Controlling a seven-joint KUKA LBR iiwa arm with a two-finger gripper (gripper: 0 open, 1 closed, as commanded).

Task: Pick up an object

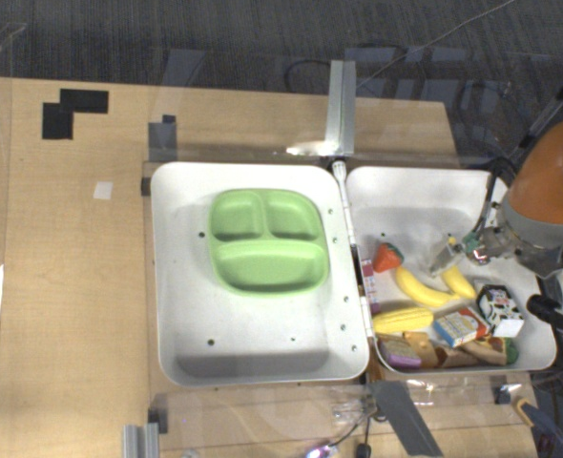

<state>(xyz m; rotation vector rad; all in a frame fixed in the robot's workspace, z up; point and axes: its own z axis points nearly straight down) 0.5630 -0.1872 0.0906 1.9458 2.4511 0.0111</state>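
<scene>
Objects for picking lay heaped in the right shallow white bin (425,194), toward its 6 o'clock wall. Going left to right, the left shallow white bin (181,275) held a pale green, three-compartment plastic tray (265,239) near its centre. In the right bin, a red-and-green toy strawberry (387,257) sat at 9 o'clock of the heap, touching a curved yellow plastic banana (423,290); a second yellow piece (403,320) lay at 6 o'clock of it, beside a small printed box (456,326). The two-finger gripper (450,253) hovered just above the bananas at 12 o'clock; whether its jaws were spread or closed could not be told. The grey arm's orange band (549,184) stood at 3 o'clock.
</scene>
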